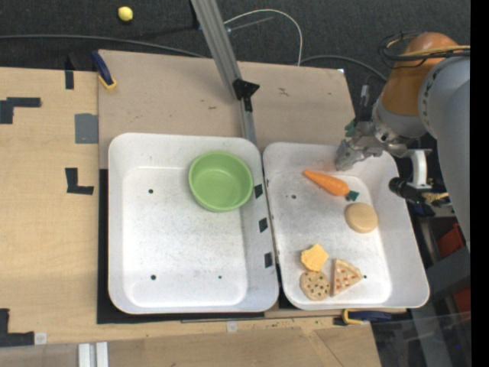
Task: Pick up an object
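**A:** The gripper [345,159] hangs low over the back of the right bin [401,281]; its tip is too small and dark to tell how it is set, and nothing shows in its grasp.

**B:** What lies nearest?

**A:** A toy carrot [327,183], just beside the tool at about seven o'clock from it. Its long axis runs from ten o'clock to four, orange point toward the bins' divide, green stub [352,196] toward the arm [428,82]. My guess is that it is the likeliest target, and that a grasp across the narrow body would suit better than one along it.

**B:** And further out?

**A:** A tan round piece [361,218] at five o'clock from the tool, near the carrot's stub. Well apart, at six o'clock along the front wall, sit a yellow-orange piece [314,258], a round cookie [314,285] and a triangular slice [345,276], bunched close. The left bin [122,228] holds a green bowl [221,180], upright, at nine o'clock.

**B:** Any lettering?

**A:** None legible on bins, toys or arm.
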`<state>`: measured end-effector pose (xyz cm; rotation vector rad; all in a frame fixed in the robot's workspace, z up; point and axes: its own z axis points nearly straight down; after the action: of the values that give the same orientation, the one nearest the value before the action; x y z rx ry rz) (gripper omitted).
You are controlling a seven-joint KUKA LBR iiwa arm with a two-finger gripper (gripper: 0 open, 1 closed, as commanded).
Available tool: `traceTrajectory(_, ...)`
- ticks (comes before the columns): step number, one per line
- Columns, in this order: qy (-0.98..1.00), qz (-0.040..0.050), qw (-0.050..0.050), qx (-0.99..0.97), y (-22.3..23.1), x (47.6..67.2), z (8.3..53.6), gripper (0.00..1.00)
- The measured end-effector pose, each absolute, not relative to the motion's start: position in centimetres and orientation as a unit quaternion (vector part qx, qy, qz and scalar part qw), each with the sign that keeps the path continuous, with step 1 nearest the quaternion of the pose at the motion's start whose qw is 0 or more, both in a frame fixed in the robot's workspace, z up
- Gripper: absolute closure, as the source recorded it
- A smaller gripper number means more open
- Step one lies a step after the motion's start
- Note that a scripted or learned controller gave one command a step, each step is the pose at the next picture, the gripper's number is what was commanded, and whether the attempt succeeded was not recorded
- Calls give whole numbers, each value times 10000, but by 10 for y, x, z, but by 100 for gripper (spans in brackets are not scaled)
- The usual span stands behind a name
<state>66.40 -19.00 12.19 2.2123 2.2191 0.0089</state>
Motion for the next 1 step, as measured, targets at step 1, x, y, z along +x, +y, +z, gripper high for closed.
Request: traceTrajectory(1, 7076, 7, 15, 7066, -189, 665, 165, 100)
